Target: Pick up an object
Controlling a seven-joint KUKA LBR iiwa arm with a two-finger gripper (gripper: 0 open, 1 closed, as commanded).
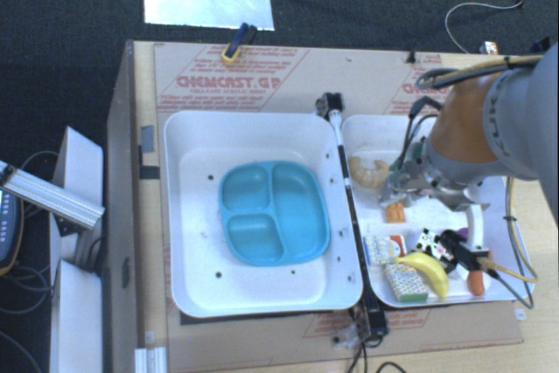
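My gripper [403, 190] hangs low over the upper left part of the right bin [376, 128], coming in from the right. Directly below its tip lies a small orange block [396, 212]. A beige, lumpy piece [368, 171] rests just to the gripper's left, near the bin's left wall. Nothing can be seen held at the tip. Along the bin's front lie a banana [426, 269], a white and red carton [383, 247], a speckled greenish packet [404, 282], a small black and white item [430, 242] and an orange carrot-like piece [476, 282].
The left bin [188, 188] holds a blue divided plate [272, 211]. A black divider bar [342, 179] runs between the two bins. The arm's grey and orange body [489, 127] covers the right bin's far right side.
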